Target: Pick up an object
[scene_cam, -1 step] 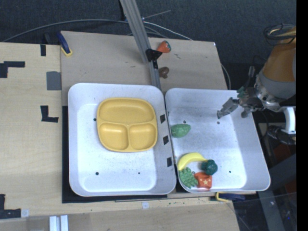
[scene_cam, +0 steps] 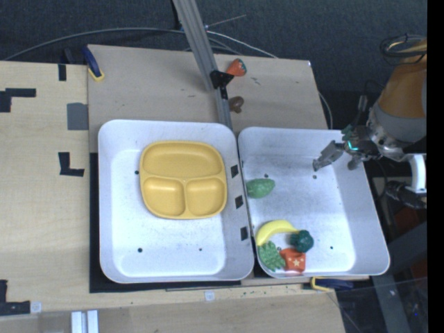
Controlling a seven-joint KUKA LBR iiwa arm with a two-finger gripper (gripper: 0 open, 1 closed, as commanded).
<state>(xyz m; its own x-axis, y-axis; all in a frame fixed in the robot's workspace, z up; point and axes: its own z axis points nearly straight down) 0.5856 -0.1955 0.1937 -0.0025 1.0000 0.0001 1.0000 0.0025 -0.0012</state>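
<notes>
In the camera view, my arm (scene_cam: 399,109) comes in from the right, grey with the orange band above the wrist, and my gripper (scene_cam: 326,159) hangs over the upper right part of the right bin (scene_cam: 347,214). Its fingers point down and to the left toward the bin floor, but they are small and dark against the white, so I cannot tell how far apart they stand; nothing shows between them.

The things I could pick lie in that same right bin. A green leafy piece (scene_cam: 260,187) sits alone near the bin's left wall, about midway down, well apart from my gripper. In the lower left corner a small cluster is packed together: a yellow banana (scene_cam: 275,230) curving over the top, a dark green broccoli-like piece (scene_cam: 302,241) just to its right, a green ridged piece (scene_cam: 271,257) below the banana, and a red piece (scene_cam: 294,261) beside that one, the four touching or nearly so.

The left bin (scene_cam: 118,248) holds a yellow divided plate (scene_cam: 183,179) with three compartments, lying in its upper half.

Both bins rest side by side on the bench (scene_cam: 41,207), and a grey pole (scene_cam: 198,30) slants in from above between them
</notes>
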